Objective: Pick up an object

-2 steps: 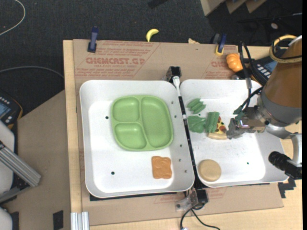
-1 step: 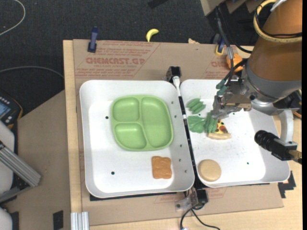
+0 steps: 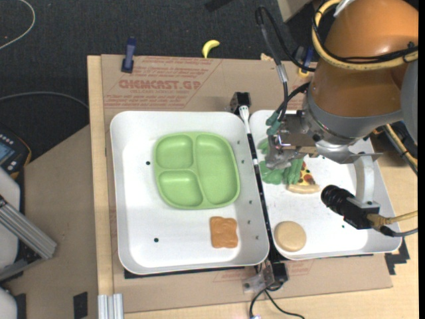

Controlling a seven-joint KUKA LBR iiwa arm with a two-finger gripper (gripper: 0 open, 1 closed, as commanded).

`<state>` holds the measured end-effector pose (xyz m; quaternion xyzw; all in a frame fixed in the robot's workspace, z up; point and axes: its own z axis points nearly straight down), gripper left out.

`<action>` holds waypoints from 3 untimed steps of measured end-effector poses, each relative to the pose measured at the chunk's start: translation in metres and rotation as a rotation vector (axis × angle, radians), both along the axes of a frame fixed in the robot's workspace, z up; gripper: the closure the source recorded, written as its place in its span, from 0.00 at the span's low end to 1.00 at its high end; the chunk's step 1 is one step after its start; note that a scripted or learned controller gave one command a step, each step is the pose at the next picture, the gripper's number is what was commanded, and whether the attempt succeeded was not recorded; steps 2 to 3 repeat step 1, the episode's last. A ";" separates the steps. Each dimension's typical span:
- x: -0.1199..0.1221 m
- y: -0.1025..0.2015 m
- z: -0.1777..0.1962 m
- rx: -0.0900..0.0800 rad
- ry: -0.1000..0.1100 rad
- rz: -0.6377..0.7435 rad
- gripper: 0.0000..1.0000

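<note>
I am hovering my gripper point(image 3: 282, 145), state unclear, at the right bin's point(image 3: 332, 248) crowded upper left, over a green toy point(image 3: 279, 171); pizza point(image 3: 304, 181) and bun point(image 3: 290, 236) are lying lower.

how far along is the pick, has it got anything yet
Done: the arm has reached the right bin. In hand: the tool sits low over the green toy beside the pizza slice, but no grasp is visible. Left: gripping and lifting an object.

We see bright, even overhead light, with the white bins point(image 3: 133, 198) close to glaring. Shadows are soft, the arm point(image 3: 365, 52) looms slightly blurred, and the floor is dim
</note>
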<state>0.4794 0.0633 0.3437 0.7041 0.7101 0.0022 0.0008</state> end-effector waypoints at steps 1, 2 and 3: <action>0.001 0.030 0.083 0.001 -0.007 -0.004 1.00; 0.001 0.030 0.083 0.001 -0.007 -0.004 1.00; 0.001 0.030 0.083 0.001 -0.007 -0.004 1.00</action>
